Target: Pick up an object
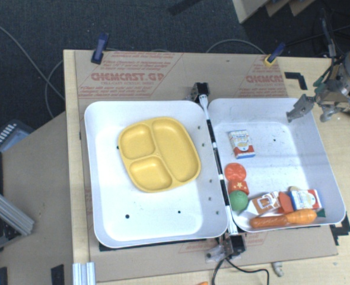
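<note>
My gripper hovers over the far right corner of the right bin, its two fingers spread open with nothing between them. A small white and orange carton lies to its left in the bin's far half. Along the bin's left wall sit a red tomato and a green fruit. Crowded at the near edge are an orange box, a white carton with a blue band and a carrot.
The left bin holds a yellow divided plate. A black divider runs between the two bins. Blue clips pin the cardboard at the far edge.
</note>
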You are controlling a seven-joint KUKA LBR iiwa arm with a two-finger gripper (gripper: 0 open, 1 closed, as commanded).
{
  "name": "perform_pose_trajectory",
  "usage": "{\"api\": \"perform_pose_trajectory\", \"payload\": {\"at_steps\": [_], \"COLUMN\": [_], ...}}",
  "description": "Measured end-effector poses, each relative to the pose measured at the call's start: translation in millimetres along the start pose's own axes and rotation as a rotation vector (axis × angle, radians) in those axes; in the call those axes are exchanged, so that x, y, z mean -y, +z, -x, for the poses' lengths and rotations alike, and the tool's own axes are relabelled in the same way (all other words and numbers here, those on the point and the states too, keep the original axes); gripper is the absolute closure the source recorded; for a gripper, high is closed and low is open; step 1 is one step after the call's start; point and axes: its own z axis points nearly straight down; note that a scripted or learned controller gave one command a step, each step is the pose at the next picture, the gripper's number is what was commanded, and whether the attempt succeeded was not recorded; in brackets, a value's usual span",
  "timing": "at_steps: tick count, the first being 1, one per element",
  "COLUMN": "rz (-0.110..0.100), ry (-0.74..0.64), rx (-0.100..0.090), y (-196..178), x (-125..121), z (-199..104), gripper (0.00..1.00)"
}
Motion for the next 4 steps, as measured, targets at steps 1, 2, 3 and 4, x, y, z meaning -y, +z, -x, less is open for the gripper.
{"api": "perform_pose_trajectory", "payload": {"at_steps": [1,2,3,4], "rz": [-0.002,-0.002,0.001,0.004], "ry": [-0.002,0.000,-0.001,-0.002], "rx": [-0.002,-0.001,0.000,-0.001], "y": [60,137,127,35], "x": [-20,-12,-13,-36], "z": [-78,-108,-108,-177], "gripper": [0.00,0.00,1.00,1.00]}}
